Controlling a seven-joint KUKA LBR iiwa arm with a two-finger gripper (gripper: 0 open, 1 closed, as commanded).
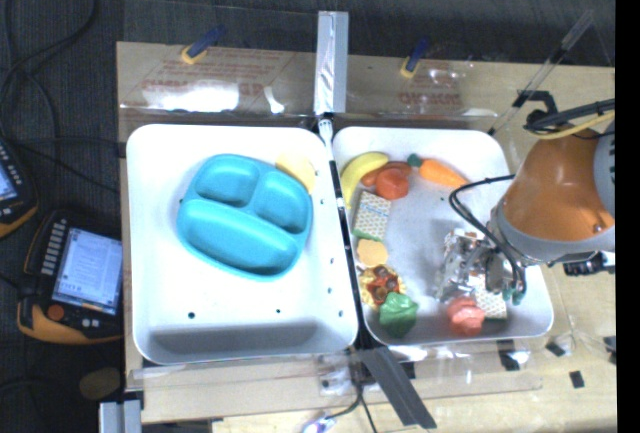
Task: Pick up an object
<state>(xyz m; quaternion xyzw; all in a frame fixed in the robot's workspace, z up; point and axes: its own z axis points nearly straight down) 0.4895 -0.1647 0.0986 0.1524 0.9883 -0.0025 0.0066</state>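
My gripper [466, 273] reaches down into the right bin [430, 139] near its front right corner, just above a small red toy [465, 315] and a checkered piece [492, 305]. The bin also holds a yellow banana [360, 167], a red tomato [391, 182], an orange carrot [440, 172], a checkered cracker [373, 215], an orange slice [371, 252], a multicoloured toy [378, 282] and a green pepper [398, 312]. Nothing is visibly lifted between the fingers.
The left bin [150, 251] holds a blue divided plate [245, 212] with a yellow piece [297, 170] at its far right corner. The orange arm band [558, 193] hangs over the right bin's right rim. Handheld devices [75, 276] lie left of the bench.
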